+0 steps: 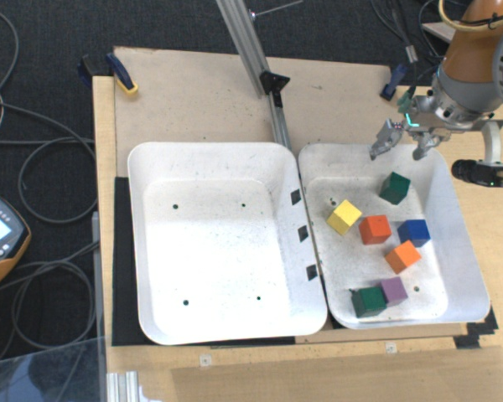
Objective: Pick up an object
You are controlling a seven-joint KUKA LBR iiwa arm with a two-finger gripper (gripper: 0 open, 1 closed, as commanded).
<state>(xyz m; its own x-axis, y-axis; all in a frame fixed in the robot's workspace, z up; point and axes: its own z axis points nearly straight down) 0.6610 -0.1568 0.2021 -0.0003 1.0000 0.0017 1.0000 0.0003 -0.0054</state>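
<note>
Nearest the camera: front edge of the wooden bench (260, 375), bare board running past both bins. Landmark for everything below = right bin (457, 249). Left bin (151, 224) sits just beside it, rims touching along the middle seam, black clips on that seam. Arm (474, 48) comes in above the right bin's far right corner, orange band up top, grey wrist below. Metal pole (245, 36) slants up from the far end of the seam between the bins. Gripper (404, 145) hovers over the right bin's far rim, fingers spread apart, nothing between them, no contact with any block. Seven blocks, all inside the right bin: dark green block (395, 188) nearest the far rim, just below the gripper and apart from it; yellow block (345, 217) toward the seam side, tilted; red block (375, 229) just beside the yellow; blue block (414, 231) right of the red; orange block (402, 256) touching or nearly touching the blue, on its near side; purple block (393, 291) near the front rim; second green block (369, 301) just beside the purple, also at the front rim. Blue clamps (121, 72) on the bench's far edge, well apart from the right bin.
</note>
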